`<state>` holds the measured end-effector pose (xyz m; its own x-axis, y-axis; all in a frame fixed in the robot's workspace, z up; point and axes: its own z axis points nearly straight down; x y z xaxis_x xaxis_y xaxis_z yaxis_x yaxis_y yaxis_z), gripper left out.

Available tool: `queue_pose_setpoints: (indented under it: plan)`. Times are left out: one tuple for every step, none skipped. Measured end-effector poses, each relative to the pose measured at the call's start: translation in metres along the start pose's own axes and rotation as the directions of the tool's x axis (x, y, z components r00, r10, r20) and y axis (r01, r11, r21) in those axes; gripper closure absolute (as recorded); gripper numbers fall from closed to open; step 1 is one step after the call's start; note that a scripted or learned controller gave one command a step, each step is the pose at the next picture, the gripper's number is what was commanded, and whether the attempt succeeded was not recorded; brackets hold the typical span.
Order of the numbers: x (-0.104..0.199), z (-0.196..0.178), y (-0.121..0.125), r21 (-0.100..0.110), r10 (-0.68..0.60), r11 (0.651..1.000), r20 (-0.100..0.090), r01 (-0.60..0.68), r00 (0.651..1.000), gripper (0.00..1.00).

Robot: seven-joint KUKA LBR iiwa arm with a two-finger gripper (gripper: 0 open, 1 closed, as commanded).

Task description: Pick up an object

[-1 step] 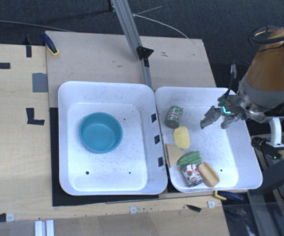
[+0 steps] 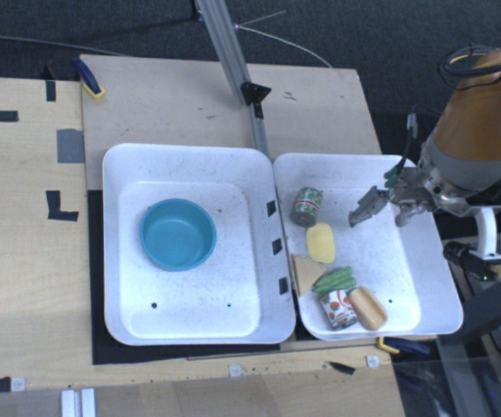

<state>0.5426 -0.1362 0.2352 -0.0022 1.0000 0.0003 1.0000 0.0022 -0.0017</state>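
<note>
From above, two white bins sit side by side on the worktop [image 2: 24, 233]. The left bin [image 2: 115, 233] holds a blue bowl [image 2: 178, 234] a little toward nine o'clock of its middle. The right bin [image 2: 424, 294] holds the small things. A green can [image 2: 306, 206] lies toward eleven o'clock, its label too small to read. Just at five o'clock of it lies a yellow lemon-like piece [image 2: 321, 242]. Further toward six o'clock a green pea pod [image 2: 334, 280] rests across a red-and-white can [image 2: 339, 308], whose printing cannot be read. A tan bread roll [image 2: 367, 307] touches that can at its three o'clock side, and a tan flat board [image 2: 304, 274] lies along the bin's nine o'clock wall.

The grey arm [image 2: 467, 129] with its orange band comes in from three o'clock and hangs over the right bin's two o'clock part. The tool [image 2: 380, 205] points toward nine o'clock, its two fingers spread apart with nothing between them. It hovers well clear of the lemon-like piece and at three o'clock of the green can.
</note>
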Motion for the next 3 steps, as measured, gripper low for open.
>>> queue_pose_setpoints:
  plan:
    - [0.007,0.048,-0.007,0.003,0.001,1.0,0.0,-0.001,1.0,0.0]
    - [0.006,0.112,-0.006,0.004,0.001,1.0,0.0,-0.001,1.0,0.0]
    - [0.006,0.146,-0.005,-0.002,0.001,1.0,0.001,-0.001,1.0,0.0]
